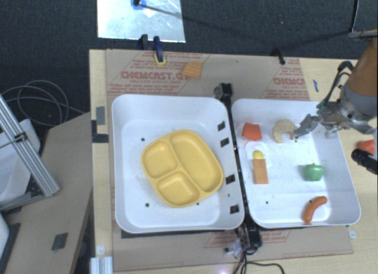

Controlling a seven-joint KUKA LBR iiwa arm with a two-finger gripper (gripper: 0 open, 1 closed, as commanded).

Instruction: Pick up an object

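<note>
My gripper (316, 127) hangs over the back right of the right bin (348, 166), its fingers spread open with nothing between them. Its left fingertip (299, 131) is just right of a beige croissant-shaped piece (284, 129). An orange-red wedge (252, 131) lies at the bin's back left. Below it are a white and yellow egg piece (257, 152) and a tan stick (260, 173). A green pepper (313, 172) sits right of centre, and an orange sausage (314, 208) lies near the front right corner.
The left bin (127, 149) holds a yellow divided plate (181, 166). A divider with black clips (228, 143) runs between the bins. A tan piece (192, 69) lies on the cardboard behind the bins. A red object (367, 146) sits past the right bin's rim.
</note>
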